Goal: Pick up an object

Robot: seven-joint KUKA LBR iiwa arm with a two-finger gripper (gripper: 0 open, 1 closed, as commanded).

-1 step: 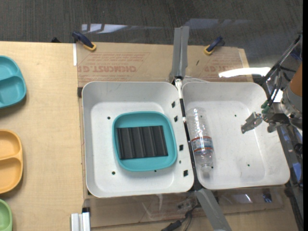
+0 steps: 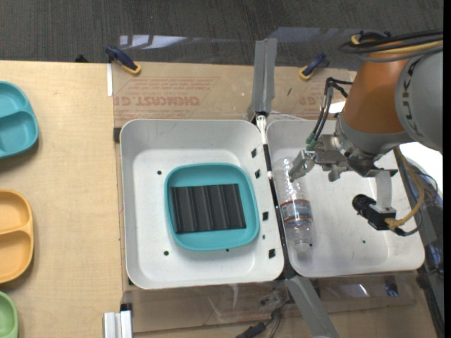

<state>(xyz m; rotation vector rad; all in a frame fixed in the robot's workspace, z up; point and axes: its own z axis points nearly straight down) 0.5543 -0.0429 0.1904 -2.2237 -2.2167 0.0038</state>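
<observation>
One clear plastic bottle point(image 2: 295, 210) lies in the right bin point(image 2: 394, 255) just below-left of the gripper point(image 2: 316, 162); whether its fingers are parted I cannot tell.

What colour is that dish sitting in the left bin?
The dish is teal with a dark grey ribbed middle, seen plainly in the camera view.

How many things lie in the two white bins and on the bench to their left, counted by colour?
Teal: 2, the dish in the left bin and the tray on the bench
Clear: 1, the plastic bottle in the right bin
Orange: 1, the tray on the bench
Green: 1, the tray at the lower left edge
Total: 5
</observation>
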